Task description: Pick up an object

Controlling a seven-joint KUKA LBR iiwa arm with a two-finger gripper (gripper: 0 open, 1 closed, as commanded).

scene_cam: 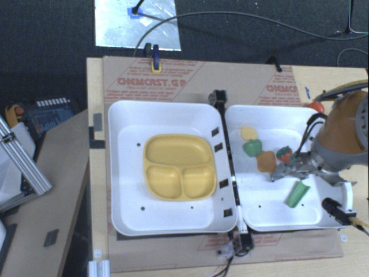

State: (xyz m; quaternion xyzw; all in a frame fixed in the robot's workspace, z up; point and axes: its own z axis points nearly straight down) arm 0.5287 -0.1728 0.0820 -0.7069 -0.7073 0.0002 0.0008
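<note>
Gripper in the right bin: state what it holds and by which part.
Cannot be told. The gripper sits low beside the orange-brown block and a small dark green piece, but no object shows between its fingers.

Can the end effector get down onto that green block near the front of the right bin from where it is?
Probably yes. The green block lies alone on the right bin floor, apart from the other pieces, just below the end effector, with nothing over it.

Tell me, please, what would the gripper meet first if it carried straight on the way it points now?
Most likely the orange-brown piece, just left of the gripper in the right bin. Depth is unclear from above, so it might pass over it.
</note>
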